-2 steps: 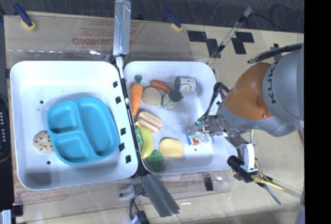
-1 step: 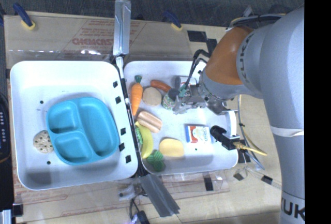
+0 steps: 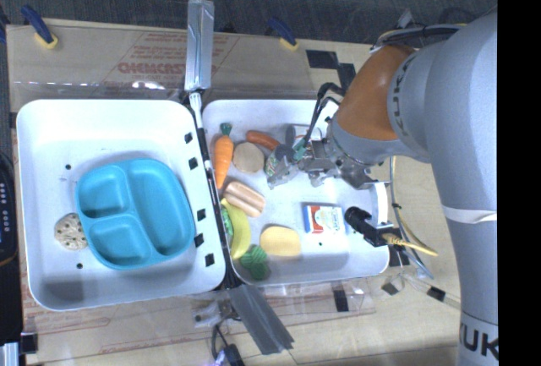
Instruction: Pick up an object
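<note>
Hand low in the right bin, among the toy food.

The round tan piece [image 3: 248, 157] lies in the upper middle of the right bin [image 3: 372, 263], just left of the hand [image 3: 283, 166], with the carrot [image 3: 222, 160] standing lengthwise along the bin's left wall beyond it and a small red sausage [image 3: 262, 139] just above. The hand's tips sit close beside the tan piece; whether they are wide, narrow or gripping anything I cannot tell, since metal and shadow blur together there. Below lie a hot dog [image 3: 244, 198], a banana [image 3: 239, 231], a yellow lemon-like piece [image 3: 281, 241] and a small carton [image 3: 323, 219]. The left bin [image 3: 34, 187] holds a blue divided tray [image 3: 133, 212] and a cookie [image 3: 71, 231].
</note>
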{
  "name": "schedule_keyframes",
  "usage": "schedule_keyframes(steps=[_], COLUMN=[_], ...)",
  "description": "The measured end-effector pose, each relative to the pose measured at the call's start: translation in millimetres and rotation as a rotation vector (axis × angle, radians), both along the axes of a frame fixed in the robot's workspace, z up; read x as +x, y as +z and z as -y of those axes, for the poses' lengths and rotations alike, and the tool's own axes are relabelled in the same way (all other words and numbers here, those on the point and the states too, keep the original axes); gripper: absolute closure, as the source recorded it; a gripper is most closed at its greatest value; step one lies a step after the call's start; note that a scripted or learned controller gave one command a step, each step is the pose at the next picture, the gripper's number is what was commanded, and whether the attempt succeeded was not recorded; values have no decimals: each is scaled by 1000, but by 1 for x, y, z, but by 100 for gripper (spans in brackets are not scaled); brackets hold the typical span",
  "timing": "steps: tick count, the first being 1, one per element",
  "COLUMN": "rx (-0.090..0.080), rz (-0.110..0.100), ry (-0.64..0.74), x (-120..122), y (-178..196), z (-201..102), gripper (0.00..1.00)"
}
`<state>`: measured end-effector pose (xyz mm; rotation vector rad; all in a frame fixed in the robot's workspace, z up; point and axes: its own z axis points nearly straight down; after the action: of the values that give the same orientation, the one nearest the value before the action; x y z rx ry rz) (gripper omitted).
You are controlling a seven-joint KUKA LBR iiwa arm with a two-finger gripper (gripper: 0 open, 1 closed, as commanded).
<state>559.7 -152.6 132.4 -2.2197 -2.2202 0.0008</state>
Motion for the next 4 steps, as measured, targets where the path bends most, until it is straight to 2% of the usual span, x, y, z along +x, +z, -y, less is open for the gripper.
schedule_keyframes(steps=[1,2,3,4], rx=[0,-1,0,-1], rz=[18,3,1,2], ry=[-104,-101,-83,-81], x=[-51,-44,-75,-75], y=[-33,-39,-40,-30], z=[23,48,38,38], gripper=[0,0,0,100])
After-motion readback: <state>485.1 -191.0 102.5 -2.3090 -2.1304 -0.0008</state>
